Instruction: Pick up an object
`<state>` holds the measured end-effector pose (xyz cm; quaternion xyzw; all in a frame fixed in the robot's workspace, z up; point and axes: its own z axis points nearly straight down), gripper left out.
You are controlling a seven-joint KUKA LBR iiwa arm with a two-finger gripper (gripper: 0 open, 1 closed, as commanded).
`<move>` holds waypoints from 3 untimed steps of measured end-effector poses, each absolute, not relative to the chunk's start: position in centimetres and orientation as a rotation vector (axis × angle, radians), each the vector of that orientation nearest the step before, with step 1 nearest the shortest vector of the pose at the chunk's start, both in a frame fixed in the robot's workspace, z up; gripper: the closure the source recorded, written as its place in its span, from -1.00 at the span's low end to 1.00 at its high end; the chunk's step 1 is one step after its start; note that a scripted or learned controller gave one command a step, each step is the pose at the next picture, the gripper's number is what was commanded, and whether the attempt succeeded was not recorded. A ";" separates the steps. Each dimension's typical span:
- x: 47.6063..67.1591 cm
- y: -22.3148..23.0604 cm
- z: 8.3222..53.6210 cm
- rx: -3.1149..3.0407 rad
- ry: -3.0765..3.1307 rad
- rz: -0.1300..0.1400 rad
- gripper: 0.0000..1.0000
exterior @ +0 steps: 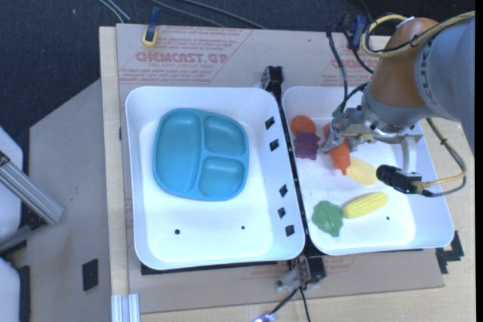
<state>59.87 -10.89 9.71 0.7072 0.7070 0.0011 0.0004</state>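
"CHEMCAST GP" in red on the brown protective sheet (189, 56) under the bins.

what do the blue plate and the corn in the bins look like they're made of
The blue divided plate looks like moulded plastic with a smooth, slightly matte finish: one even colour, rounded compartment ridges. The corn cob appears to be toy plastic or rubber, uniformly yellow with a faint sheen; which of the two can't be told from here.

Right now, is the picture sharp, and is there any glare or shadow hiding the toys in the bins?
Camera view: even overhead light, mostly sharp. The white right bin is bright but not blown out. The corn and broccoli read clearly. The arm hides part of the bin, and the gripper looks slightly soft.
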 end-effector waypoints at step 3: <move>58.7 -10.8 26.2 2.217 2.219 0.005 1.00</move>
